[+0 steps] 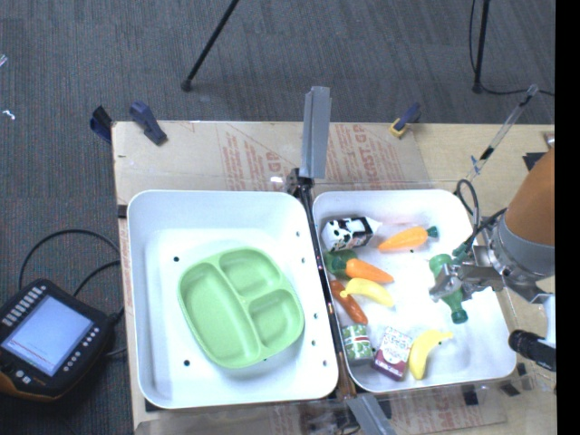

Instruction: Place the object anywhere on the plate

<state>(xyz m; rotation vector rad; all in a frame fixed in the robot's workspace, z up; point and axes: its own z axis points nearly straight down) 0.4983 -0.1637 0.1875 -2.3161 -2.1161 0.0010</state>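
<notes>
A light green divided plate (240,308) with three compartments lies in the left bin (149,243). My gripper (450,285) is low over the right side of the right bin (494,356). It sits directly over a dark green toy (459,314). That toy's ends stick out above and below the gripper, and its middle is hidden by the gripper. Nothing lies on the plate.
The right bin also holds a cow-patterned carton (349,233), two orange carrots (405,238) (368,270), two yellow bananas (370,291) (424,351), a green can (357,343) and a small red-and-white box (392,351). A grey post (315,134) stands behind the bins.
</notes>
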